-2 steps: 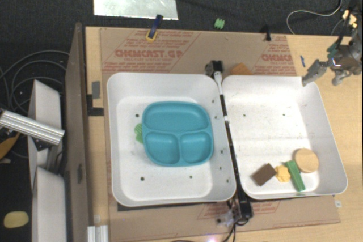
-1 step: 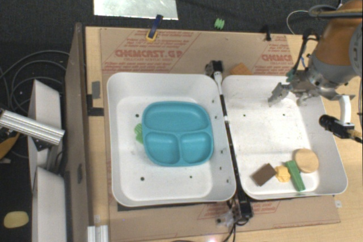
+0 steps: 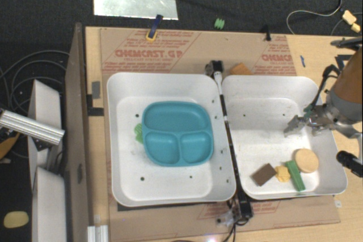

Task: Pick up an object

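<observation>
The right bin [image 3: 266, 90] holds a small cluster near its front right corner: a brown block [image 3: 264, 174], a yellow piece [image 3: 282, 173], a green stick [image 3: 295, 174] and a tan round disc [image 3: 307, 160]. My gripper [image 3: 292, 124] hangs over the right side of this bin. It is behind the cluster and apart from it, with nothing visibly held. The grey arm [image 3: 346, 96] reaches in from the right edge. In the left bin [image 3: 122, 90] lies a teal divided plate [image 3: 177, 133], and a small green thing [image 3: 138, 132] peeks out at its left edge.
A black divider [image 3: 224, 116] runs between the two bins. Behind the bins, an orange piece [image 3: 241, 69] lies on the cardboard sheet [image 3: 170, 51]. Cables [image 3: 34, 73] and a metal bar [image 3: 31, 126] sit off the bench at left.
</observation>
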